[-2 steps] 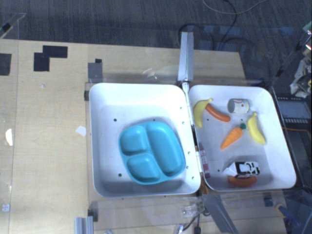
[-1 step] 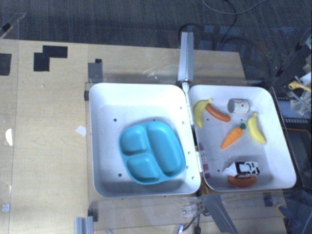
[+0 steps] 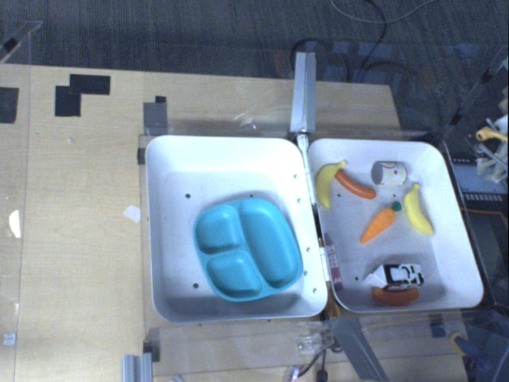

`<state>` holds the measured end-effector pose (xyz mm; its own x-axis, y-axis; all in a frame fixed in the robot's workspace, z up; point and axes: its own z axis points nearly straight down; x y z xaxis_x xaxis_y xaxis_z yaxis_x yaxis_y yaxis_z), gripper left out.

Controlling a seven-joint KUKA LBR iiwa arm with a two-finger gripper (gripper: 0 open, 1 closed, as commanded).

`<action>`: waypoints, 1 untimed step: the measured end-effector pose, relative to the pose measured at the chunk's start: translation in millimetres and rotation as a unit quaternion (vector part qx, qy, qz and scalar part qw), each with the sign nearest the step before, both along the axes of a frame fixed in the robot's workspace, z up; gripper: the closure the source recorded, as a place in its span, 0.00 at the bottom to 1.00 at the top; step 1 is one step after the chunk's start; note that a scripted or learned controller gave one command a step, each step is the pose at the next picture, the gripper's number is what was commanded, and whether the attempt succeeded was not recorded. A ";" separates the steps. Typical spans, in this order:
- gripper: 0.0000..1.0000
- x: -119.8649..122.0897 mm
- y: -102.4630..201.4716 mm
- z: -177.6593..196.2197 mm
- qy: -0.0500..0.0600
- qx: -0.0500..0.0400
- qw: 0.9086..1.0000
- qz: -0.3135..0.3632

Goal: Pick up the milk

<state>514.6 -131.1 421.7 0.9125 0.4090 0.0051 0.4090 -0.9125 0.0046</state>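
Milk carton (image 3: 402, 274) is lying at 6 o'clock in right bin (image 3: 453, 213), touching sausage (image 3: 395, 295); approach from above. Claw state: cannot tell.

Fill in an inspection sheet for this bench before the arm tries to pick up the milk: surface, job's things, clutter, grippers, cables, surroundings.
Surface: wooden bench bearing left bin and right bin, side by side.
Job's things: milk carton, black and white, lying near the right bin's front edge, touching a sausage.
Clutter: two bananas, carrot, second sausage, small can; blue divided plate in the left bin.
Grippers: nothing seen.
Cables: thin wire looping on the floor behind.
Surroundings: dark carpet.
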 end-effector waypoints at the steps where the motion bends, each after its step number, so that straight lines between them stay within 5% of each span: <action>1: 1.00 1.2 0.3 11.2 -0.002 -0.001 1.000 0.004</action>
